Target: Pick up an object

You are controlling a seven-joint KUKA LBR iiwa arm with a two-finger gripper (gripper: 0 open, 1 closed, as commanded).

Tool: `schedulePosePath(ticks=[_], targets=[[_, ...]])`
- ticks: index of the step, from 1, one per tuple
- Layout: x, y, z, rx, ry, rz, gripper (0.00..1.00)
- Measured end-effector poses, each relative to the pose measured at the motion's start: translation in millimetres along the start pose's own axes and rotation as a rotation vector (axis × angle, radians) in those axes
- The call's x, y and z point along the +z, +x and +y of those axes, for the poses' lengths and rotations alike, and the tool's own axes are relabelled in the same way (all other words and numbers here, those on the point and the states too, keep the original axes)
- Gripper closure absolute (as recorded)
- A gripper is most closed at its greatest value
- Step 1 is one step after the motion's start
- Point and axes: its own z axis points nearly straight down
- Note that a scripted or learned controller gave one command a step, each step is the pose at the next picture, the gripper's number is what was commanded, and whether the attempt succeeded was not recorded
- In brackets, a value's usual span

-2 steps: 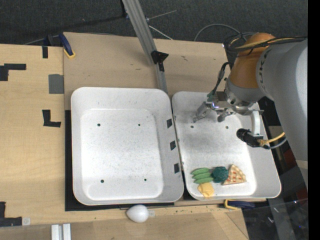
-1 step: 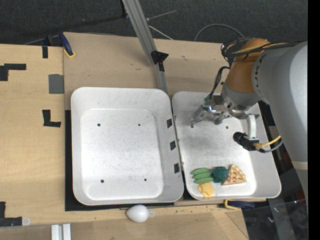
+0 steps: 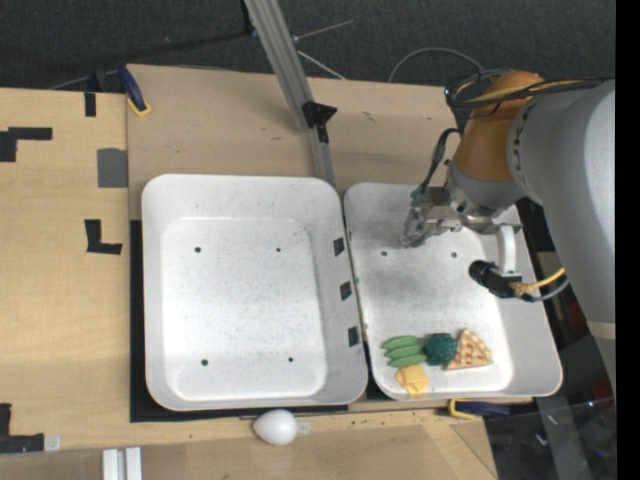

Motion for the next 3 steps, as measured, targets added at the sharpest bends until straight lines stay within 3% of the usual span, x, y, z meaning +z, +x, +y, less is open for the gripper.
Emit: schedulePosePath(ticks=[2,3], targets=[[-109,-10,-6,0.002,-0.007,0.0,1.0],[-141,-10,-5,0.001,-0.005,0.0,1.0]])
